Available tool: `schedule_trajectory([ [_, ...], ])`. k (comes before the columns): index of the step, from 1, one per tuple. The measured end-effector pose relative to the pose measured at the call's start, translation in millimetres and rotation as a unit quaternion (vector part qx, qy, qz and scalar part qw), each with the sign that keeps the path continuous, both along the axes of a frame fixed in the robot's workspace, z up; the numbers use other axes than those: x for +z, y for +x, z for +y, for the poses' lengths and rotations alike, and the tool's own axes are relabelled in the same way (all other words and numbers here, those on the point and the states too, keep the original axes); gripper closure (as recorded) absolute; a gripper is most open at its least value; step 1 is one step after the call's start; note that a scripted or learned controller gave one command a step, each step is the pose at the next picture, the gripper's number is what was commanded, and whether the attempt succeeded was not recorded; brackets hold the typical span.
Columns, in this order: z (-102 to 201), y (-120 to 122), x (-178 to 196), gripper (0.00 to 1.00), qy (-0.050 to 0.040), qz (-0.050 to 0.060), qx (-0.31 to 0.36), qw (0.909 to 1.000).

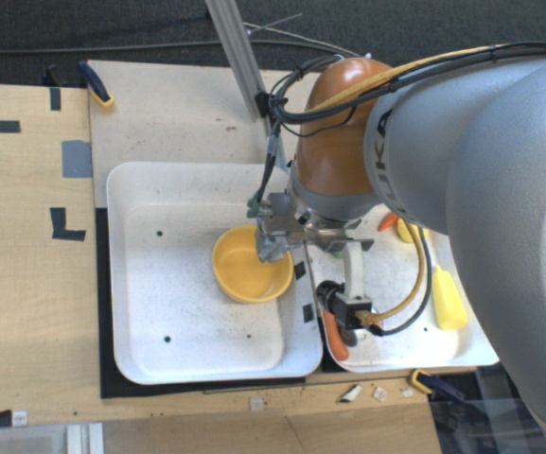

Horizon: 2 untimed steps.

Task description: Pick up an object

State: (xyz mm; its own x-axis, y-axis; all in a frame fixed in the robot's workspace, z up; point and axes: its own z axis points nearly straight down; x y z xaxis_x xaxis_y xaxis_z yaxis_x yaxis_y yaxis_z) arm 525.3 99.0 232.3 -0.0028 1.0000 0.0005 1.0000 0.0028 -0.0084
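Item: yellow bowl [247,270], round, shallow, plain glossy yellow with a darker interior, standing upright with its opening upward. Location: right half of the left bin [159,253], close to the wall shared with the right bin [462,348]. Relation to pincer [271,246]: the pincer sits directly over the bowl's upper right rim, its grey tip overlapping the rim edge; whether it touches or grips the rim cannot be told, and whether it is spread or pressed together cannot be told either, since the wrist body hides it from above. Arm [481,159]: grey, with an orange band above the wrist, entering from the right and covering much of the right bin. Other contents, right bin: a long yellow object [448,301] near the right wall; an orange carrot-like piece [335,340] at the lower left corner, partly under a black cable fitting; a small orange-red piece [386,222] just beside the wrist. Both bins rest on the counter [26,253], pale wood with grey tape marks.
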Motion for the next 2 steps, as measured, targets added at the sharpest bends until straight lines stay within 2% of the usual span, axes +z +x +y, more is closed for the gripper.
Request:
schedule_trajectory([
  [1,0.8,6.0,-16.0,1.00,-0.0015,0.001,0.000,1.0000],
  [2,0.9,6.1,-14.8,0.00,-0.0011,0.000,0.000,1.0000],
])
